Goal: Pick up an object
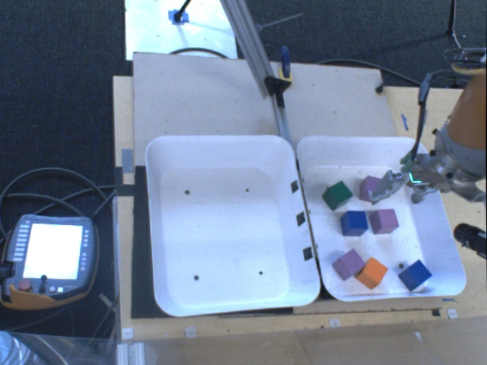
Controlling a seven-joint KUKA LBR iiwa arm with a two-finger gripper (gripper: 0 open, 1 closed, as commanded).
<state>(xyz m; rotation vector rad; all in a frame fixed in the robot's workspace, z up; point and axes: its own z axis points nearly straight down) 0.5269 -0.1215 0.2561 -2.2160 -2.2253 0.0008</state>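
Purple cube (370, 188) sits upper-middle in the right bin (449, 234), touching or just under the gripper (402, 186) — likely the pick target. Fingers look spread, one by the cube, one off to its right; nothing is visibly clamped, though the view is coarse. Other cubes — green (337, 195), blue (354, 223), orange (372, 272) — lie loose nearby.

No legible text, labels, numbers anywhere.

Looked down from high above the bench (228, 90) at a slant, far enough to see both white bins (228, 226).
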